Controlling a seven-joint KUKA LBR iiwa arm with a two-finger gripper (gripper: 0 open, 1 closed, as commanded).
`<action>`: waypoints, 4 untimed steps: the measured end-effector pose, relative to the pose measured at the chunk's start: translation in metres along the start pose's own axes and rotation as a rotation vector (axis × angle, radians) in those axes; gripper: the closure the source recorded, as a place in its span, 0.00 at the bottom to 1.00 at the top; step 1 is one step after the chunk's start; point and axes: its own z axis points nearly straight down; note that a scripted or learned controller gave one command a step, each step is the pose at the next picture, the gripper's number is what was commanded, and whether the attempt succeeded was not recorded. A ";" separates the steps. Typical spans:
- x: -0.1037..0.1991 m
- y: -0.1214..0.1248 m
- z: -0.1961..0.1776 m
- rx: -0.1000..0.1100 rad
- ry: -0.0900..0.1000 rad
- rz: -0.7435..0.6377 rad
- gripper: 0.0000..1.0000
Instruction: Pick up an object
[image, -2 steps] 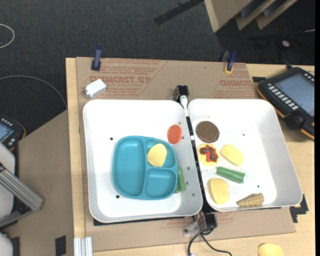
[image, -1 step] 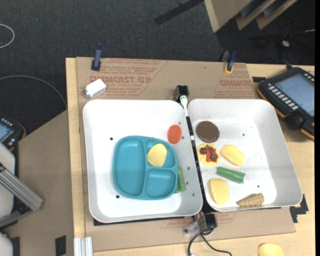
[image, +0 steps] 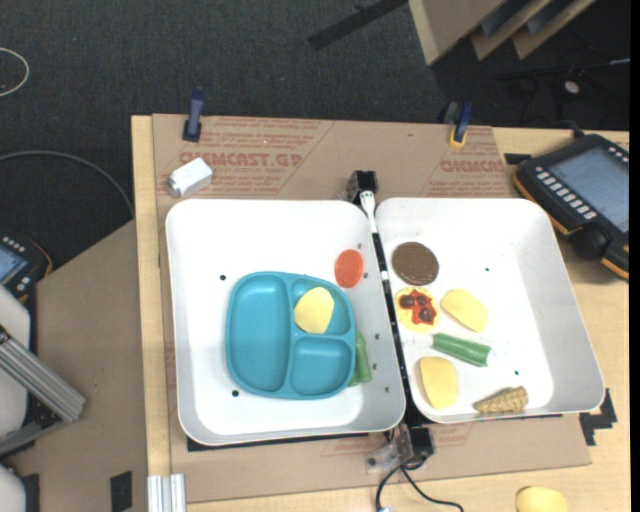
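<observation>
1. Two white bins side by side on a cardboard sheet (image: 300, 150) covering the table (image: 600, 400): left bin (image: 200, 300) mid-frame, right bin (image: 530, 260) just right of it, rims touching along the centre.
2. Left bin: teal divided plate (image: 262, 335) lying flat in the lower middle. Yellow lemon-shaped piece (image: 314, 311) sitting in the plate's upper-right compartment.
3. Orange-red round piece (image: 349, 268) on the bin floor just above the plate's upper-right corner, near the shared rim.
4. Green strip (image: 362, 360) wedged between the plate's right edge and the bin's right wall.
5. Right bin, left half, top to bottom: brown round cookie-like disc (image: 414, 264); red-and-yellow patterned piece (image: 417, 307) just below it; yellow oval piece (image: 465, 309) to its right; green pepper-like piece (image: 462, 349) below those; pale yellow rounded piece (image: 437, 381) lower left; tan ridged cone-like piece (image: 501, 402) at the bin's lower edge.
6. Right half of right bin floor bare white.
7. Off-bin clutter: small white block (image: 190, 178) upper left on the cardboard; blue clamp (image: 193, 115) and blue-yellow clamp (image: 459, 122) on the cardboard's top edge; black tablet-like pendant (image: 585, 190) at right edge; yellow object (image: 541, 499) at bottom right.
8. Hand state: cannot tell.
</observation>
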 end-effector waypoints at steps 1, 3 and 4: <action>0.003 -0.016 0.142 0.031 0.012 0.005 1.00; 0.011 -0.015 0.131 0.030 0.011 0.005 1.00; 0.014 -0.012 0.013 0.002 0.001 0.002 1.00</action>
